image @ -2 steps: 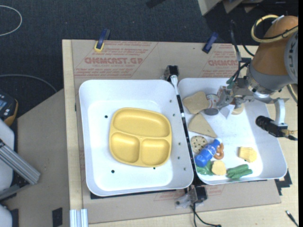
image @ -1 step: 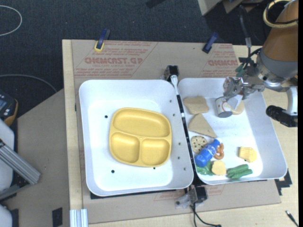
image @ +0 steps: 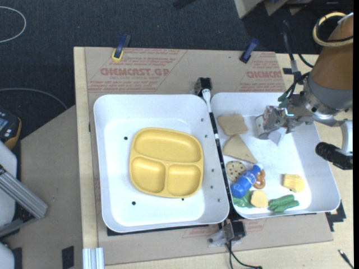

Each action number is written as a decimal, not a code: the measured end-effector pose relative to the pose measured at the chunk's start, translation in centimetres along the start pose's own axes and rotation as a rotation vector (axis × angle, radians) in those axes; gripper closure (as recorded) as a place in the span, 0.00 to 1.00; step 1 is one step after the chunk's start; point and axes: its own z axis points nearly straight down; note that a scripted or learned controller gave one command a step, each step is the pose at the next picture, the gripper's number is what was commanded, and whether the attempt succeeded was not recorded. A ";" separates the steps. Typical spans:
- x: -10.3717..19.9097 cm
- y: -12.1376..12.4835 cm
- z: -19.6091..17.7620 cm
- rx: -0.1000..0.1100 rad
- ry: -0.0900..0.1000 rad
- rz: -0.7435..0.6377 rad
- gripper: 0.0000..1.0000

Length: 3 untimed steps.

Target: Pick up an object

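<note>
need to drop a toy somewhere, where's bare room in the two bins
Left bin: bare floor all around the yellow plate. Right bin: bare strip along its right side, beside the cheese cube. Crowded at its near-left corner, around the blue toy and green beans.

Arm (image: 336,55): cut off by the right edge behind the gripper (image: 271,125).
Gripper fingers: too blurred to tell their spacing.
Blue toy (image: 245,182) below the gripper: shape unclear.

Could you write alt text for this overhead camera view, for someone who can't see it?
A robot arm's gripper hangs over the right bin, which holds toy food. The left bin holds a yellow divided plate. Both sit on a bench.
</note>
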 end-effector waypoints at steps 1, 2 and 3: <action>2.8 -4.3 1.0 0.002 0.001 -0.002 1.00; 1.7 -3.7 -0.4 -0.008 -0.004 0.000 1.00; 3.8 -3.9 0.4 -0.001 0.000 -0.003 1.00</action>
